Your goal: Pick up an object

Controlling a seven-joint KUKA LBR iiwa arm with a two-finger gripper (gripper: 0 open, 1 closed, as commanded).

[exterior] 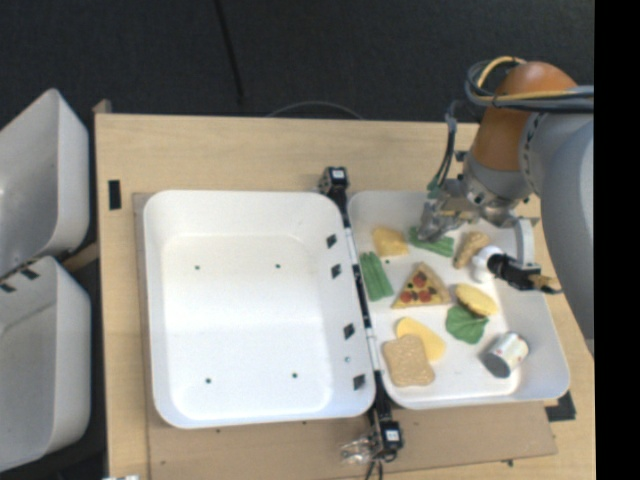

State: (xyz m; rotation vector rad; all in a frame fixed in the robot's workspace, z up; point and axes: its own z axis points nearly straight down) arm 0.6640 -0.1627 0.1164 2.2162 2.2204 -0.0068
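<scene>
Gripper is reaching down into the far part of the right bin, its tip just over a green piece; whether it is grasping, clenched or released cannot be told from this angle. Left to right: the left bin is lying beside the right one, which is holding the candidate objects. A green strip is lying against the near-left wall; a toast slice and a yellow disc are overlapping at the front; a yellow wedge and a pizza slice are sitting mid-bin; a green leaf, a yellow lemon-shaped piece and a grey can are lying further right. These appear to be toy foods, probably light, rigid and smooth, so likely slippery; flat pieces are best pinched across their narrow edges. No readable writing is showing.
</scene>
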